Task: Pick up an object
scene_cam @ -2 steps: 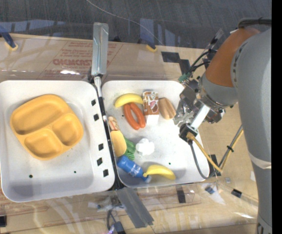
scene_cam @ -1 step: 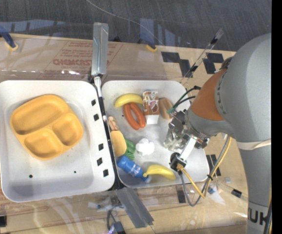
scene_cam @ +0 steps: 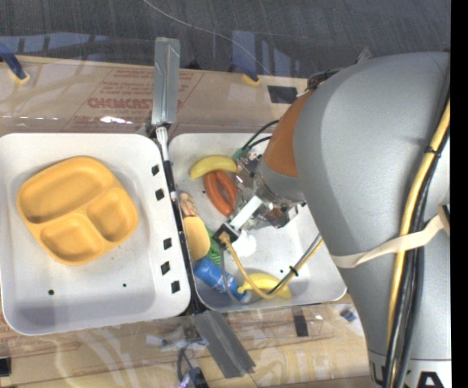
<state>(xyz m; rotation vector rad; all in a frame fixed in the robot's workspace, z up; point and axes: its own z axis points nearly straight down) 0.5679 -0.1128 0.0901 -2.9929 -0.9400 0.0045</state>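
Right now gripper (scene_cam: 227,234) sits low in right bin (scene_cam: 318,285), green obj (scene_cam: 217,235) beside; finger state unclear.

The grey arm (scene_cam: 379,160) reaches in from the right — wrist bent down, jaws lowered leftward.

We see even, bright overhead light, glare on the plastic sheet (scene_cam: 96,95), soft shadows in the bins (scene_cam: 72,314), slight blur.

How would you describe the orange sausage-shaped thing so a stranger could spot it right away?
Look in the right bin, the one the grey arm reaches over. Near its far left corner, beside a yellow banana, lies the orange hot dog. It is the bin's one reddish-orange piece; its neighbours are yellow or blue.
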